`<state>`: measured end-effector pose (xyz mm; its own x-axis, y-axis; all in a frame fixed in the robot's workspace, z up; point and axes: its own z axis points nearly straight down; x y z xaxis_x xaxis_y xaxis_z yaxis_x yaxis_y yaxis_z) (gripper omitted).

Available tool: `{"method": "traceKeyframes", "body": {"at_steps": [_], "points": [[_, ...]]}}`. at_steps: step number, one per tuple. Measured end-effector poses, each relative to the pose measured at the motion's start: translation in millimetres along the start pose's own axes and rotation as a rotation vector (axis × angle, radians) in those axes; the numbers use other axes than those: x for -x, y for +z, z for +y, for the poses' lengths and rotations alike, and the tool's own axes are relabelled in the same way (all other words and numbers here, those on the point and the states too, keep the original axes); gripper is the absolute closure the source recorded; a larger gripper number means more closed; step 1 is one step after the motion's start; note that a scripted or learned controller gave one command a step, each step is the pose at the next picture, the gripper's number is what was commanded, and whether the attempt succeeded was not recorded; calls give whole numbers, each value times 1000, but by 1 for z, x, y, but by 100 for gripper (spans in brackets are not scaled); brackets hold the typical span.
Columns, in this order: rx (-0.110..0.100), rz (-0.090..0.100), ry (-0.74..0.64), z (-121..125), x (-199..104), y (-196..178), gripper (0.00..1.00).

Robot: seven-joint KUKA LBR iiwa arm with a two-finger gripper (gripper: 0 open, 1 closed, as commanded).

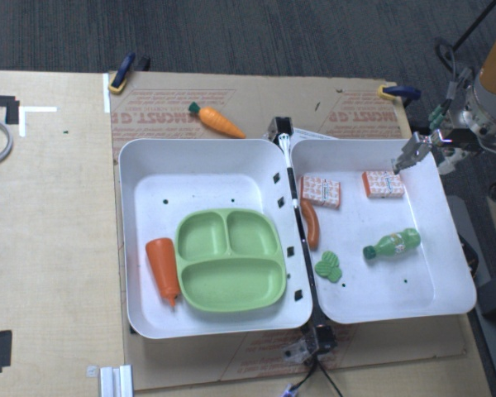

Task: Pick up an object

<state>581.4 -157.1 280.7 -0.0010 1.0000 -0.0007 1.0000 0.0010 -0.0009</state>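
I see the gripper poised over the right bin's far right corner, fingers slightly apart and holding nothing. The green bottle lies near the bin's right edge, long axis nearly crosswise, cap toward the left bin.

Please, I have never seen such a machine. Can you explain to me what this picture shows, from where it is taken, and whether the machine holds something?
One camera above the bench looks down at a slant. The robot arm enters from the right; its gripper hangs over the far edge of the right bin, above a small red and white box, with nothing seen between its fingers. That bin also has a second box, a sausage, a green leafy toy and a green bottle. The left bin holds a green divided plate and an orange bottle. A toy carrot lies outside on the cardboard.
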Motion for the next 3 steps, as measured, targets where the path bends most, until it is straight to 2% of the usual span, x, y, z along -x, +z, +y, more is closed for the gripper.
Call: {"method": "traceKeyframes", "body": {"at_steps": [1,2,3], "points": [[1,0,-167,42,-9,110,0],[11,-6,-483,74,17,182,0],[19,-11,-480,76,19,170,100]]}}
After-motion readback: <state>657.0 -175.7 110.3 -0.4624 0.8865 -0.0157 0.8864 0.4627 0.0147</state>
